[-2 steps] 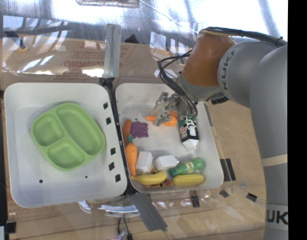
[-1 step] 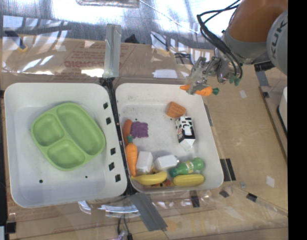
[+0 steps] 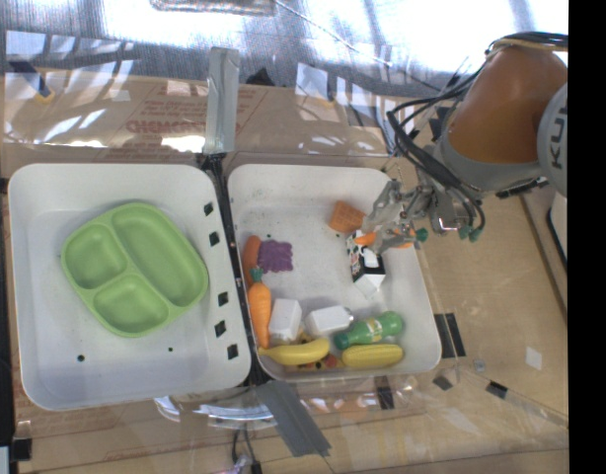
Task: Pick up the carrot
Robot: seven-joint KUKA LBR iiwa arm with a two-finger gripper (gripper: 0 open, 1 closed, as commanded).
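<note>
While the left bin holds a green divided plate, the right bin holds the carrot by its left wall, beside a purple toy, white blocks and a banana; the gripper hangs over a small carton, its grip unclear.

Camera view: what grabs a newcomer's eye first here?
The bright green divided plate lies alone in the left bin. The right bin holds a crowd of toy food along its near and left sides, with the carrot by the left wall. The arm's orange band looms at upper right, with the gripper over the right bin's far right side.
</note>
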